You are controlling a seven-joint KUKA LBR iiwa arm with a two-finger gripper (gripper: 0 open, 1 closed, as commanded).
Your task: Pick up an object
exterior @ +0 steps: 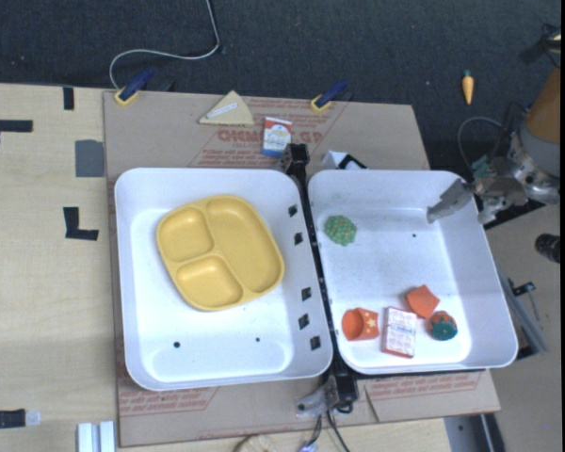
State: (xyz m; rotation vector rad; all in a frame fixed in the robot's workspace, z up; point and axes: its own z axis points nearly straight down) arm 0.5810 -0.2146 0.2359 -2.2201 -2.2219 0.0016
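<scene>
Two white bins sit side by side on my bench feed, on a brown cardboard sheet. From the one overhead camera, the left bin [141, 347] carries a yellow divided plate [219, 250] with three compartments, lying slightly turned. The right bin [480, 281] has the loose pieces I could go for.

Near its upper left lies a green, knobbly, rounded object [340, 230], well apart from the rest. Along the lower edge I see a cluster: an orange cup-like piece [360, 324] at the left, just beside it a flat white-and-red packet [400, 331], then an orange wedge-shaped block [422, 300] above and to the right of the packet, and a small round toy in teal and red [443, 327] beside that, near the bin's lower right corner.

My gripper [444, 205] hangs over the right bin's upper right area, close to the rim, coming in from the right; nothing is between its tip and the bin floor that I can make out. The grey tip is small and blurred, so I cannot tell how it is set.

Behind the bins, on the cardboard, a small red-and-white carton [277, 137] stands, and a pale triangular wedge [228, 109] lies to its left. Blue and yellow clamps [132, 87] hold the cardboard's rear corners.
</scene>
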